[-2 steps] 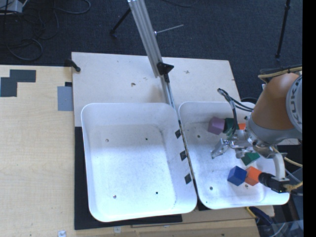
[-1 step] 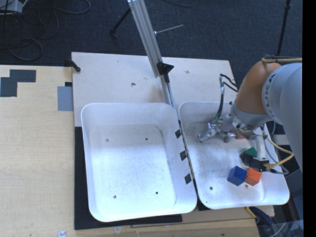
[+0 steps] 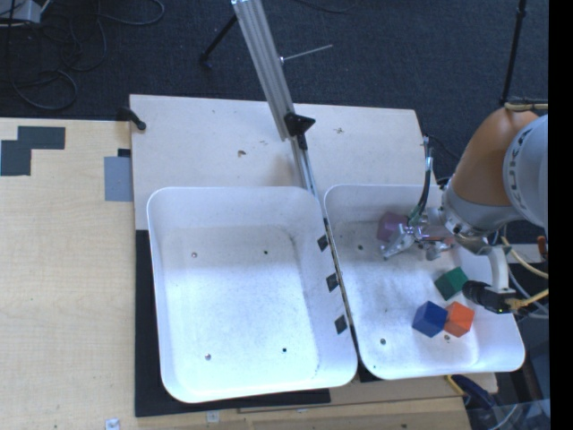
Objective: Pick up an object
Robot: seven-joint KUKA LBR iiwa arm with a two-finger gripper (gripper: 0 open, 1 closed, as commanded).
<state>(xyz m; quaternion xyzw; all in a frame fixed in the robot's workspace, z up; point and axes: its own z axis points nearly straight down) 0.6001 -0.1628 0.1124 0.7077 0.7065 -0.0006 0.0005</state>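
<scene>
Two white bins (image 3: 242, 206) share the bench; the gripper (image 3: 405, 240), its opening unreadable, nears the mauve block (image 3: 389, 225), which next needs straddling and closing.

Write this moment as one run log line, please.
gripper: in right bin | beside purple object | grasp: unconfirmed

End effector (image 3: 400, 240) low, maybe tilted.

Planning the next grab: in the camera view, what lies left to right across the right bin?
Purple block → gripper → blue cube → green block and orange cube, about level.
</scene>
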